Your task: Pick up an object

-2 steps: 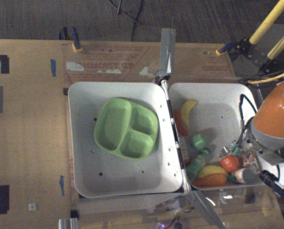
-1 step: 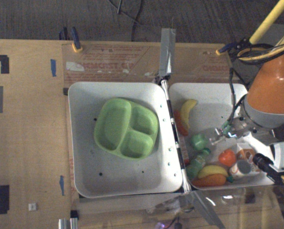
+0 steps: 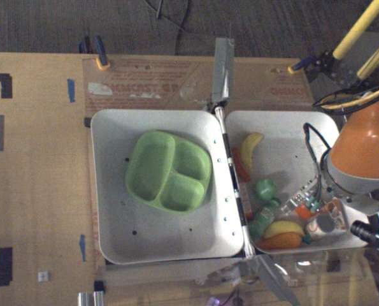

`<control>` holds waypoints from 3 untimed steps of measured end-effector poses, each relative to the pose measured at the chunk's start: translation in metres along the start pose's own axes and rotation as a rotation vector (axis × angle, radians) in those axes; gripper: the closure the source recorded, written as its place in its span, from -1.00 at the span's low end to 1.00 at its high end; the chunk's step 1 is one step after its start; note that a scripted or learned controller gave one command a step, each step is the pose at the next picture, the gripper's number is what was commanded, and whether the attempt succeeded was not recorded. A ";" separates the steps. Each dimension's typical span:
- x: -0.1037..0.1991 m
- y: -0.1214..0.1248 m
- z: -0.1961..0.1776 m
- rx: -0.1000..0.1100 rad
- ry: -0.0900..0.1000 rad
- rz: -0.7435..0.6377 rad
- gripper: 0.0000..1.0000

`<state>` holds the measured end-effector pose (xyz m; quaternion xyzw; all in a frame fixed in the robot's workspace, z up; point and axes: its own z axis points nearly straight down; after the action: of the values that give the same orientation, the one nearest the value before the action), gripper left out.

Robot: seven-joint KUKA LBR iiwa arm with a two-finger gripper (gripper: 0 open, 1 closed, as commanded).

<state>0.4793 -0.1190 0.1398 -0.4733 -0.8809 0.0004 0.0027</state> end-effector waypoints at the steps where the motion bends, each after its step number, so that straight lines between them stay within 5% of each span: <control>1: 0.011 0.082 -0.080 -0.003 -0.004 -0.060 1.00; 2: 0.011 0.082 -0.080 -0.002 -0.004 -0.060 -1.00; 3: 0.046 0.031 -0.042 -0.001 -0.002 -0.230 -1.00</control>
<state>0.4800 -0.0637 0.1818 -0.3692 -0.9293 0.0003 0.0017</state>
